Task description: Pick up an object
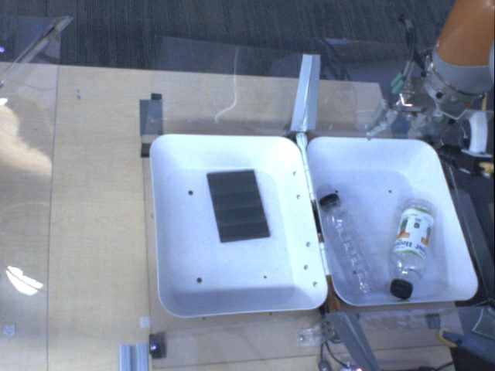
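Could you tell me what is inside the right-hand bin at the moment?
The right bin holds two clear plastic bottles with black caps: an unlabelled one along its left side and a labelled one to the right. Anything beneath them is covered.

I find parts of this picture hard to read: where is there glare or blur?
Camera view: pale glare patches on the bench at left; the clear bottle nearly melts into the white right bin; the arm at top right looks soft; the dark pad reads sharply.
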Robot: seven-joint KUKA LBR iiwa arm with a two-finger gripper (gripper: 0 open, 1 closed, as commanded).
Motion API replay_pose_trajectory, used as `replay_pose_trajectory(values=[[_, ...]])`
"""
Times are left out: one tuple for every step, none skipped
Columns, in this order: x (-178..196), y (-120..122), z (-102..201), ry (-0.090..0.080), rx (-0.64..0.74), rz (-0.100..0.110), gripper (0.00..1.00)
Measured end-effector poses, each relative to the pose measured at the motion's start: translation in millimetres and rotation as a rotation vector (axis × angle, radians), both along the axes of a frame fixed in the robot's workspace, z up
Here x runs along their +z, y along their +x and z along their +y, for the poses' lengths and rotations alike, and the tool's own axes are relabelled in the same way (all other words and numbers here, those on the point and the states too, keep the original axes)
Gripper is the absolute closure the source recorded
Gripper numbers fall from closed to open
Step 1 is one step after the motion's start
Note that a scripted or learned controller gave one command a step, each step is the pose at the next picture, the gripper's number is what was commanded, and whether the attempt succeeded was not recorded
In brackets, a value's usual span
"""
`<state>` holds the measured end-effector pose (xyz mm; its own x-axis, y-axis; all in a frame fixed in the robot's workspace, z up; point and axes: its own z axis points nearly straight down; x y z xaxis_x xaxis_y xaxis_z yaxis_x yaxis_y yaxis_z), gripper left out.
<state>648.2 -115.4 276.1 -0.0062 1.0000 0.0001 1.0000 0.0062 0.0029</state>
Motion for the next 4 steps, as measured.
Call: replay_pose_trajectory(values=[[-174.7,-69.5,-59.0,-0.001,0.061,0.001,0.00],[-186.3,-120.4,-90.9,-0.005,0.186,-0.010,0.00],[-185.6,-155.0,-90.7,-0.008,0.312,-0.015,0.00],[-186.2,-121.5,-90.8,-0.006,0.425,-0.009,0.00]])
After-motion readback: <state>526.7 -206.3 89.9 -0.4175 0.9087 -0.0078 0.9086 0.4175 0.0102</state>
